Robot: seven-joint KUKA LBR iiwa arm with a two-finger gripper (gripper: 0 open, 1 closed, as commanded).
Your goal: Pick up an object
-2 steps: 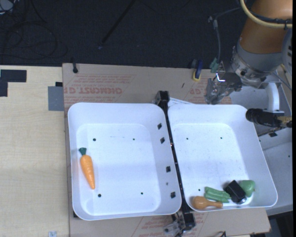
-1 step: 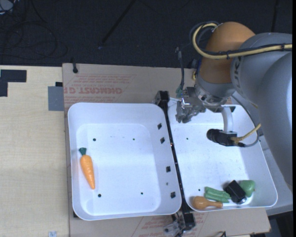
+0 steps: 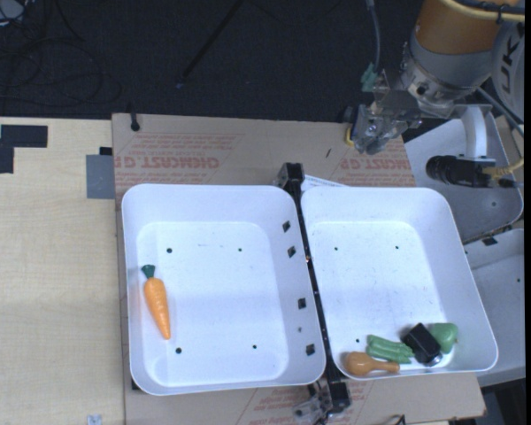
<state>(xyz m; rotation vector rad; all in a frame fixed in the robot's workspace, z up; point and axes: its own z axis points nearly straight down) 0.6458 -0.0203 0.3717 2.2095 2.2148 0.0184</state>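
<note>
The table (image 3: 44, 264) spreads pale and wooden across the view, with a sheet of brown cardboard (image 3: 230, 153) laid on it under two white bins. The left bin (image 3: 208, 209) and the right bin (image 3: 380, 206) sit side by side, touching along a black clamp strip (image 3: 303, 264) at the middle. The grey arm (image 3: 456, 47), with its orange band, reaches in at about two o'clock and hangs above the cardboard just past the right bin's far rim. Its claw (image 3: 369, 138) points down there, and I cannot tell whether it is open or closed; nothing is visible in it. In the left bin a toy carrot (image 3: 157, 304) lies alone near the nine o'clock wall, green top pointing away. In the right bin, at five o'clock, lies a cluster: a green vegetable (image 3: 389, 349), a black block (image 3: 421, 343) resting against a light green piece (image 3: 443, 334), and an orange-brown pear-shaped toy (image 3: 368, 364) beside them at the near wall.
</note>
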